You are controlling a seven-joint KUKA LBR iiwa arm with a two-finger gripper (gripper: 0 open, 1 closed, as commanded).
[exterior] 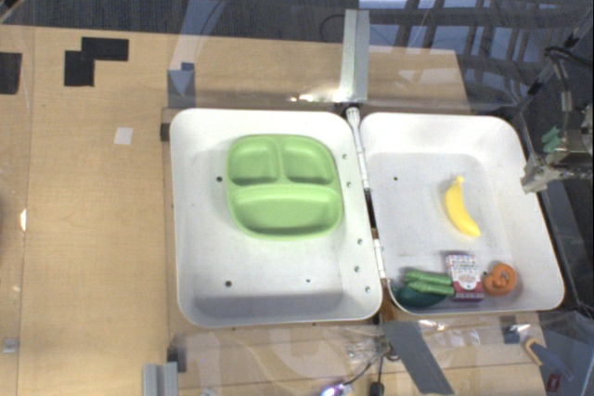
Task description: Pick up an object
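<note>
1. We see the hand (557, 164) parked at the right bin's (408, 144) edge; can't tell its state.
2. Banana (462, 208) lies alone mid-bin, easiest grab we reckon.
3. Other bits crowd the near wall; green tray (283, 185) fills the left bin (200, 199).

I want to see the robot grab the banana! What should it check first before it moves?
1. Banana lies in the right bin, in plain sight: ok.
2. Room around the banana: it lies apart from the red packet, orange toy and green things near the bin's front edge: ok.
3. Nothing on top of the banana: ok.
4. Claw sits at the right bin's right edge, not yet over the banana: not ok.
5. Claw open and ready: cannot tell.
6. Green divided plate is in the left bin, out of the way: ok.
</note>
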